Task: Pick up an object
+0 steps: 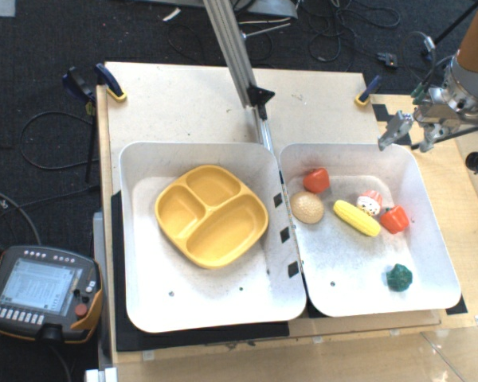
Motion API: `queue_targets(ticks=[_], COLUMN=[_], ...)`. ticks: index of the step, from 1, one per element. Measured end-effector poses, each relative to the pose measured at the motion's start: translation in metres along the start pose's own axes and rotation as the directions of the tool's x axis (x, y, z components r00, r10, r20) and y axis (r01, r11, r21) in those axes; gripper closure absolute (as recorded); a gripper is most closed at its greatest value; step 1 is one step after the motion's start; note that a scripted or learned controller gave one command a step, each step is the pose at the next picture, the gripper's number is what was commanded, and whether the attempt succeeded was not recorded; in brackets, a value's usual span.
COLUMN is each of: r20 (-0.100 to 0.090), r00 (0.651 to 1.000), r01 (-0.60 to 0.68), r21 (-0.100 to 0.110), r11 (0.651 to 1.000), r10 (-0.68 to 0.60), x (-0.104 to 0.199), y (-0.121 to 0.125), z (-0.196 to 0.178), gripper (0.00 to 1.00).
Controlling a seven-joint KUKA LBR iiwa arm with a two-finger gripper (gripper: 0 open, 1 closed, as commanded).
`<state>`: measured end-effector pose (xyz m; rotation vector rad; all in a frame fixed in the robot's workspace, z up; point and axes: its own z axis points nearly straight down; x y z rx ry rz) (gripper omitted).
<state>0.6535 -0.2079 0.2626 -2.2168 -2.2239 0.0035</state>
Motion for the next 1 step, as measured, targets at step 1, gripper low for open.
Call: queue_targets(ticks=[1], r20=[0.002], r00=[1.000], r01=[0.003], r21=[-0.002], r11=[1.000], r10=[-0.003], x=[0.0001], y=[0.0006], z=[-0.0104], gripper=[1.00])
